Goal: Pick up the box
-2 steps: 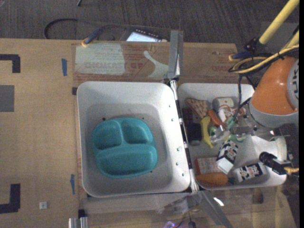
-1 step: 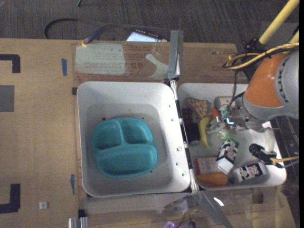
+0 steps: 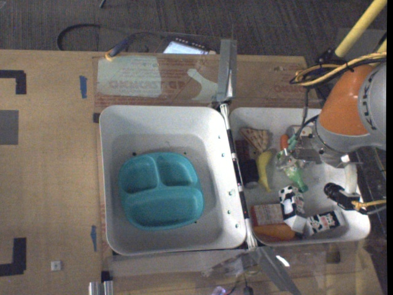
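- The pick looks not yet made: the box (image 3: 267, 214) lies flat in the right bin (image 3: 362, 226), near its front wall, with nothing lifting it.
- The gripper (image 3: 293, 158) hangs above the middle of that bin, over a green thing (image 3: 295, 178), apart from the box.
- I cannot tell whether the fingers are spread or pressed together.
- The box is small, reddish-brown, with a pale label; an orange piece (image 3: 274, 232) touches its front edge.
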